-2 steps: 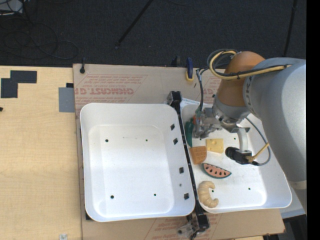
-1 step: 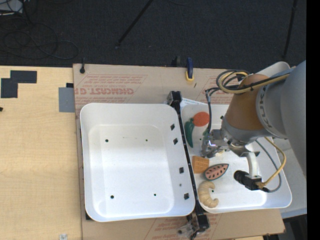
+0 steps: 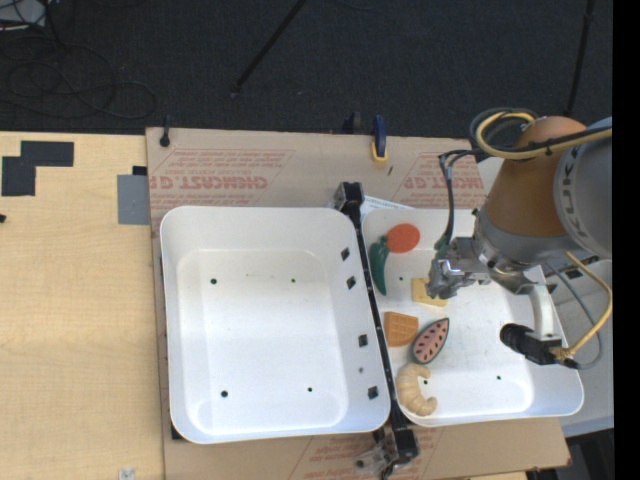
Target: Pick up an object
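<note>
**Down over the yellow block, nothing lifted yet**

My pincer [image 3: 441, 284] sits low in the right-hand shallow white bin [image 3: 520, 398], at the centre-right of the frame, right against the small pale-yellow block [image 3: 421, 290]. The block looks to be the piece I am going for. It rests on the bin floor with its right edge tucked under my pincer tips, and I cannot tell whether those tips are spread or pressed together, nor whether they have the block between them. By my reckoning the pick is at the reach-and-close stage: the approach is done, while the grip and the lift are left.

The rest of this bin's load lies along its left side. Above the block is a flat round red-orange piece [image 3: 403, 238], and left of that a dark green pepper-shaped toy [image 3: 379, 262] against the bin wall. Just below the block lie an orange wedge [image 3: 401, 328] and a pink-and-brown seeded slice [image 3: 431, 340], close together. A cream croissant-shaped toy [image 3: 416, 390] curls in the lower left corner.

The left-hand shallow white bin [image 3: 185, 268] shows bare floor. Both bins rest on the cardboard-covered worktop [image 3: 240, 173].
</note>
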You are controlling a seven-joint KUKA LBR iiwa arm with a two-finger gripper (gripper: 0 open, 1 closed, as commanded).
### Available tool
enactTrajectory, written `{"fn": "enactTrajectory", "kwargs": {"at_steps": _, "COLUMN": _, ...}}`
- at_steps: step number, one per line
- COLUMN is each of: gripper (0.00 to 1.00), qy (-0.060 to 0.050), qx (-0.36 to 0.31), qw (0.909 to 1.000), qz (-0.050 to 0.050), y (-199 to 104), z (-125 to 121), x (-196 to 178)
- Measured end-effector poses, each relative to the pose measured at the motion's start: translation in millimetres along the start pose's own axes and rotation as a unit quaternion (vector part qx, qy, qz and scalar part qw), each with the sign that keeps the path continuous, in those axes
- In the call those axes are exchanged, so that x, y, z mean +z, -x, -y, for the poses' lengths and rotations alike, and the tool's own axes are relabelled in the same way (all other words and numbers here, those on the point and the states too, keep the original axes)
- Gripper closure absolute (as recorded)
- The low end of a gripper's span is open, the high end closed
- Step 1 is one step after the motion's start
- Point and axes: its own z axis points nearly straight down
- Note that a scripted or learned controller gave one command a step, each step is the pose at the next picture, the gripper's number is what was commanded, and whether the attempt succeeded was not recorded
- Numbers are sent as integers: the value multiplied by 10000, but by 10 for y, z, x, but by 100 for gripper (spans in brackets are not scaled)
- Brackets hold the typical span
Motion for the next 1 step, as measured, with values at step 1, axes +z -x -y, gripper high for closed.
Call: {"fn": "enactTrajectory", "kwargs": {"at_steps": 1, "gripper": 100, "qy": -67, "qx": -11, "qw": 10000, "qz": -16, "y": -22, "z": 571, "x": 378}}
